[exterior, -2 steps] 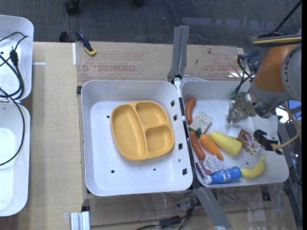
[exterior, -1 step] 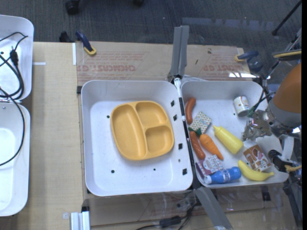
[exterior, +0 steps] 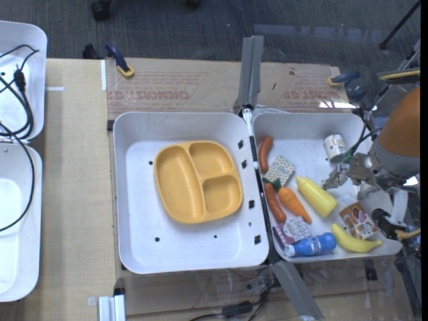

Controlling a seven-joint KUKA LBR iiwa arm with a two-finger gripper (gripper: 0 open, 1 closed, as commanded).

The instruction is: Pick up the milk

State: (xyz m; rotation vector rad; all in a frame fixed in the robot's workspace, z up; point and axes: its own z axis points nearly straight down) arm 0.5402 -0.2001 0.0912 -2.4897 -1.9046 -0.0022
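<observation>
The milk (exterior: 309, 245), seemingly the blue-and-white bottle, was seen lying on its side at the right bin's (exterior: 304, 122) front edge, beside the banana (exterior: 355, 241). The gripper (exterior: 339, 177) was held above, fingers spread and empty. A light, rigid, slippery body was judged; a grasp across its middle was advised.

Both white bins (exterior: 127, 199) look like smooth moulded plastic with a soft sheen. The yellow divided plate (exterior: 198, 180) is matt plastic. The bench (exterior: 73, 179) top is pale wood grain, with brown printed cardboard (exterior: 180, 85) lying flat and dull behind the bins. The mustard bottle (exterior: 316, 196), banana (exterior: 356, 241) and carrot (exterior: 293, 204) are glossy toy plastic. The blue bottle (exterior: 311, 245) shines too. The hand (exterior: 348, 174) is bare grey metal. The floor (exterior: 267, 5) is rough dark carpet.
</observation>
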